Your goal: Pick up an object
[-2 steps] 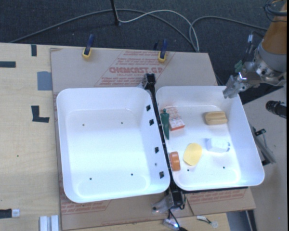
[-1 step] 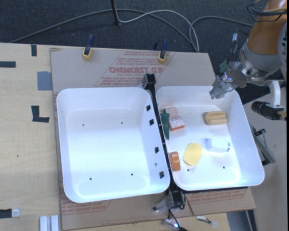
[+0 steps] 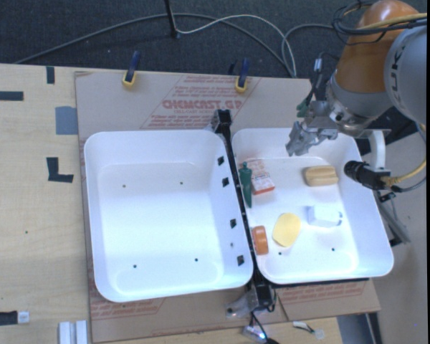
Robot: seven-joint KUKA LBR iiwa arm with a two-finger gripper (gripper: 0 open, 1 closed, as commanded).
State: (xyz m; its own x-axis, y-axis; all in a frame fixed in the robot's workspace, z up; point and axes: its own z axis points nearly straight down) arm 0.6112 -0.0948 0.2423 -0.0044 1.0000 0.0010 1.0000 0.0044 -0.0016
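My gripper (image 3: 299, 146) hangs over the far part of the right bin (image 3: 365, 264), with nothing visible between its fingers. In that bin lie a tan block (image 3: 320, 175), a red and white packet (image 3: 260, 177) with a green item (image 3: 245, 185) beside it, a yellow round piece (image 3: 287, 229), an orange piece (image 3: 259, 240) by the left wall and a white object (image 3: 323, 216). The tan block is just below and right of the gripper.
The left bin (image 3: 100, 192) sits beside the right one, joined by a black divider with clips (image 3: 233, 192). Both rest on cardboard (image 3: 186, 102) held by two blue and yellow clamps. Cables run across the dark floor behind.
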